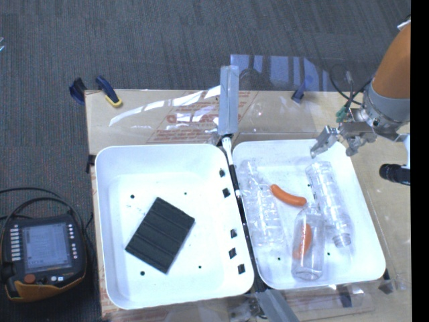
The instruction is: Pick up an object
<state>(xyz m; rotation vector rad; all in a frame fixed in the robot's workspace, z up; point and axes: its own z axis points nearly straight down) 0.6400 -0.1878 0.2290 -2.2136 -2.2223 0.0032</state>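
Step in hand: reaching in; nothing is picked up yet, and the choice of object looks unsettled.
Doing it well: I judge the orange sausage the safest pick, since it lies apart from the bottles with bare bin floor around it; the hand should come straight down over its middle, fingers set across its short width, and close only when low enough.
Risk: clear bottles are round and slippery, so they may roll or squirt out of a pinch.
Control tablet [40, 252]: sits on the floor at far left, screen lit, off the desk.
Clamps [97, 89]: 2 blue and yellow ones at the desk's back left corner.
Left bin [114, 173]: holds 1 black ridged slab [161, 235], lying flat and turned at a slant, near the middle.
Divider [230, 106]: a grey upright post stands at the back between the 2 bins.
Right bin [365, 200]: holds 3 clear plastic bottles and the sausage.
Crushed bottle [260, 203]: lies along the left side.
Orange sausage [289, 196]: between the crushed bottle and the long bottle, touching neither as far as I can tell.
Small bottle [308, 247]: at the front, with something orange inside or under it.
Long bottle [330, 203]: lies on the right side.
Hand [334, 141]: hovers over the right bin's back right corner, fingers spread wide, holding nothing.
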